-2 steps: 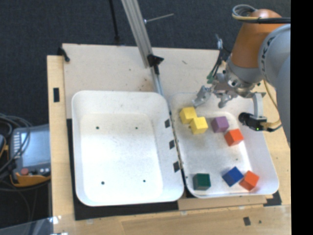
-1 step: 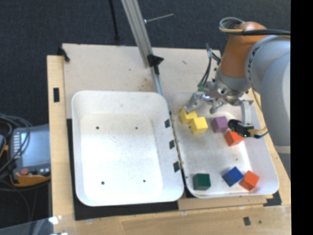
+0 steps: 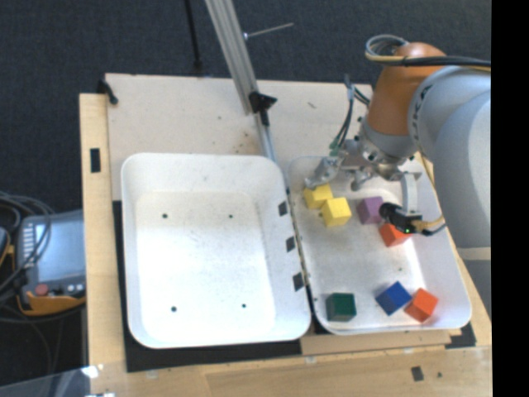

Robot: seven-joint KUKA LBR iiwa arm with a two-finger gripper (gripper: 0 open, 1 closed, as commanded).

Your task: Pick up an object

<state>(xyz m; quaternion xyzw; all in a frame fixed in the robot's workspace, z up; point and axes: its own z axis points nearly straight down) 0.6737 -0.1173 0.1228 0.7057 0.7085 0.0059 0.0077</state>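
Two yellow blocks [image 3: 327, 206] sit beneath gripper [image 3: 326, 174] (grip state unclear, fingers blurred); arm [image 3: 430, 114] hangs low over right bin [image 3: 442, 259].

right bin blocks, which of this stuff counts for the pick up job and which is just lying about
Job: the hand; the right bin and its blocks: two yellow blocks, purple block, green block, blue block, two orange blocks.

Lying about: left bin, metal pole, pendant off the bench.
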